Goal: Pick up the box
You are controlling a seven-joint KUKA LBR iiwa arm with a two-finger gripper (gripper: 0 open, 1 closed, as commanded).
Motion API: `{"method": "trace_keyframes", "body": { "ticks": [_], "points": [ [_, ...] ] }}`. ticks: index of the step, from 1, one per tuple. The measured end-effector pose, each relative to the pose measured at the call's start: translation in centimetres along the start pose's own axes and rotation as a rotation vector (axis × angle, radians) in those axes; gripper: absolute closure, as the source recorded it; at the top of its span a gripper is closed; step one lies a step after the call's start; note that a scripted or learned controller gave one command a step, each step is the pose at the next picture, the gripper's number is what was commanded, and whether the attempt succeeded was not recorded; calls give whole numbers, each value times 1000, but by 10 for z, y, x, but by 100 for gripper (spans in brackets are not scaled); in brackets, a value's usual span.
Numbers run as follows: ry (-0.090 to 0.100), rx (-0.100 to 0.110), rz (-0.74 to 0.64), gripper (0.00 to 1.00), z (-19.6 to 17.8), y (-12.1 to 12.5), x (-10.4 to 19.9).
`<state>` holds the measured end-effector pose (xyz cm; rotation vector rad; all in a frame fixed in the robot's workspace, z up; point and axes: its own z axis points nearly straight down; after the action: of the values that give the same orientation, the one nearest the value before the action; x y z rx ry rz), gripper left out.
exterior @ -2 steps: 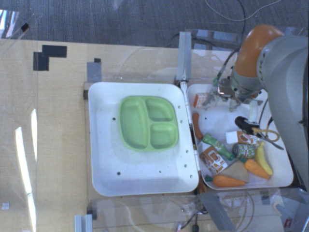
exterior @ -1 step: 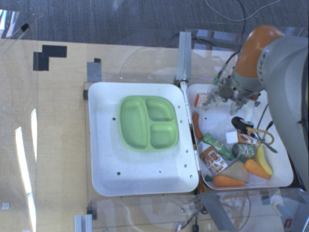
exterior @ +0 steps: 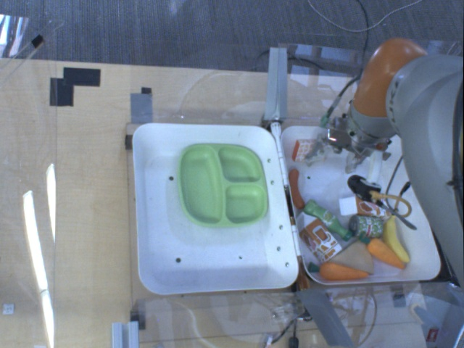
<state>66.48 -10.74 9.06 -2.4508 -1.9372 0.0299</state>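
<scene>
A bulky grey arm (exterior: pixel 433 122) with a rounded orange band (exterior: pixel 384 75) above its metal wrist.

A small box (exterior: pixel 321 239), orange-brown and white with printed faces, lay flat in the lower middle-right of the frame, turned at a slant. It sat near the lower left corner of the right-hand bin (exterior: pixel 429 265), close to the bin's left wall, packed among other items that touched its edges.

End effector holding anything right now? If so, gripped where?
Cannot be told. The end effector sits over the right white bin, next to the small red-and-white carton box at its far-left corner; no object shows in its grip.
</scene>
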Motion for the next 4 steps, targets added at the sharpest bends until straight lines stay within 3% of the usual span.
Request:
{"method": "trace_keyframes", "body": {
  "ticks": [2,3,4],
  "points": [
    [-6,0,27,0,1,-2,4],
    [4,-27,29,0,-29,2,-1],
    [7,-32,80,0,-102,-46,-12]
  ]
}}
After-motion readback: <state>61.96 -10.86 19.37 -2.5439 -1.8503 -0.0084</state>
